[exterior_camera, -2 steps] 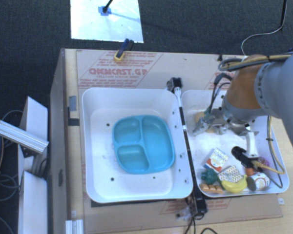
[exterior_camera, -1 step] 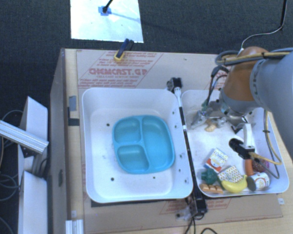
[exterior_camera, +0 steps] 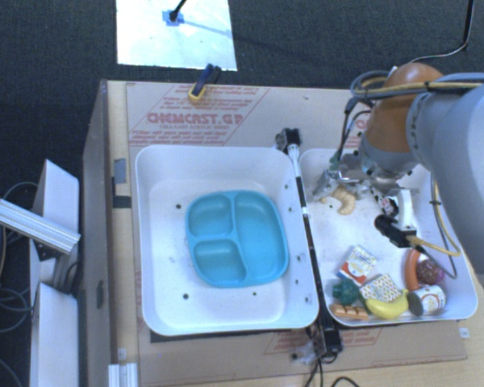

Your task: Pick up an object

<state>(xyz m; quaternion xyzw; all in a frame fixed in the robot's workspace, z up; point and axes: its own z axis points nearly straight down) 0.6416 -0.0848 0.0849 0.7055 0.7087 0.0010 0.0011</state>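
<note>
Tool (exterior_camera: 344, 185) above curved tan piece (exterior_camera: 348, 204)

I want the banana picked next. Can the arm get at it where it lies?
Probably yes: the banana lies uncovered on top of the pile in the right bin, though neighbours crowd it closely.

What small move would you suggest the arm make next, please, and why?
Probably a short descent: the gripper hovers at the right white bin's far end, over a small tan curved piece, while the other toys cluster at the near end.

Tray (exterior_camera: 235, 239) in left bin (exterior_camera: 165, 176); toys (exterior_camera: 383, 285) in right bin (exterior_camera: 460, 297) near corner.
</note>
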